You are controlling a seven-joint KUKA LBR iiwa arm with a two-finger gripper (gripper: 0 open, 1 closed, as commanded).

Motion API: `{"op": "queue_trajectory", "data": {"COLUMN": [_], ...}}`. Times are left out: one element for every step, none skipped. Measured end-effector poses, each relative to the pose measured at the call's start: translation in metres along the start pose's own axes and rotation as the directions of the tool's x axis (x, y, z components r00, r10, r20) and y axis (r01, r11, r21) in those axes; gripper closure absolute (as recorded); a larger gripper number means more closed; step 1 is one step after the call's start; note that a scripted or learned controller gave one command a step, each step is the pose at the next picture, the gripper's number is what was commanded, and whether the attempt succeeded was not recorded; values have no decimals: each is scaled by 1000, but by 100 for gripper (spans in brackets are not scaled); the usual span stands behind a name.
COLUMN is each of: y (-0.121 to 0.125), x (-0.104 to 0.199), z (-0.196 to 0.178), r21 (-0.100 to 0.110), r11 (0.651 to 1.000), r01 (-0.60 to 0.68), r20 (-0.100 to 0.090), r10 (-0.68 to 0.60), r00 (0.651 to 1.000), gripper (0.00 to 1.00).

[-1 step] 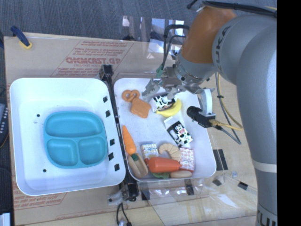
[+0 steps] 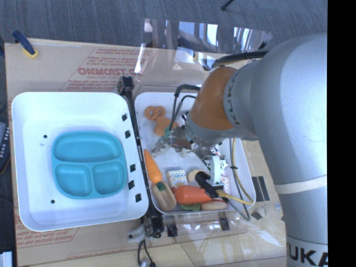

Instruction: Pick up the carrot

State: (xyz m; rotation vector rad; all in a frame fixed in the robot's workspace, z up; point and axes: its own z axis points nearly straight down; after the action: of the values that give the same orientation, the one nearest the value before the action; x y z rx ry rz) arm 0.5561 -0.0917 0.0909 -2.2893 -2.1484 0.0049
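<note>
Fingers [image 2: 167,143] just above carrot [image 2: 153,167], unclear.

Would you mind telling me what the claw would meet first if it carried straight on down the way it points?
Probably the right bin's bare floor, between the pretzel and the carrot; depth is hard to judge.

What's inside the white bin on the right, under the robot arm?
In the right bin I see a carrot along its left wall, a pretzel, a small carton and a red-orange vegetable. The arm covers the bin's right half.
</note>
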Motion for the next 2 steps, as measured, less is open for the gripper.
{"op": "queue_trajectory", "data": {"y": [100,3], "x": [-23,-14], "z": [0,-76], "r21": [4,-4], "r11": [983,979], "r01": [-186,-204], "r20": [2,0], "r10": [186,204], "r00": [983,979], "gripper": [0,0]}}
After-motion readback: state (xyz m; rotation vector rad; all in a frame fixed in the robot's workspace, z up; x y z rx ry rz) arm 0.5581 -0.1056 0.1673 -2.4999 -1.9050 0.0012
